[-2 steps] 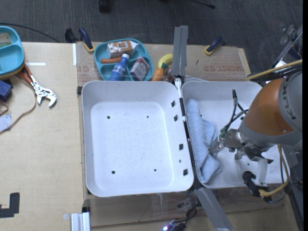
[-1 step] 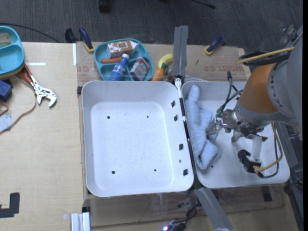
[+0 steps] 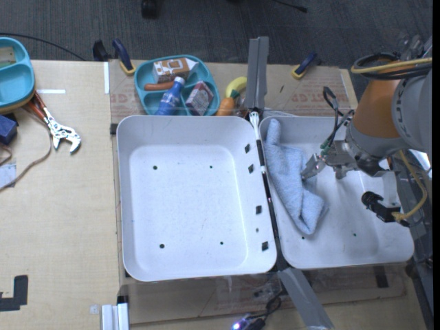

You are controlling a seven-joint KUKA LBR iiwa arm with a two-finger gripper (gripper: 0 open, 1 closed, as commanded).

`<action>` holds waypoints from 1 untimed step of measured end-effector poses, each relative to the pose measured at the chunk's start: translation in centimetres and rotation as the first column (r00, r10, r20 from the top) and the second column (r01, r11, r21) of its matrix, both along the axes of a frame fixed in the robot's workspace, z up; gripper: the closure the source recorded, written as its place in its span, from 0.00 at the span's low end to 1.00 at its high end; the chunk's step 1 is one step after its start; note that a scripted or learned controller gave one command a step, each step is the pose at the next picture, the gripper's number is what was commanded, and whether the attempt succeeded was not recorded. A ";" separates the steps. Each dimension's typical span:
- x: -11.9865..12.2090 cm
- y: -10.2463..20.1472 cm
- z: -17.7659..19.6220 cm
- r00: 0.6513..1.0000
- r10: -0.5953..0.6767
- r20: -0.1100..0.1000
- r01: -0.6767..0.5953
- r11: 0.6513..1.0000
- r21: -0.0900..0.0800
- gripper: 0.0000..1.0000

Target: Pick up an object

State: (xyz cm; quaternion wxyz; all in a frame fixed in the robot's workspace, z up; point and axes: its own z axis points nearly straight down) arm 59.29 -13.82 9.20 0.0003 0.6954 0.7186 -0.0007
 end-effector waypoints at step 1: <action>0.0 0.0 0.9 1.000 0.002 0.000 -0.002 1.000 -0.001 1.00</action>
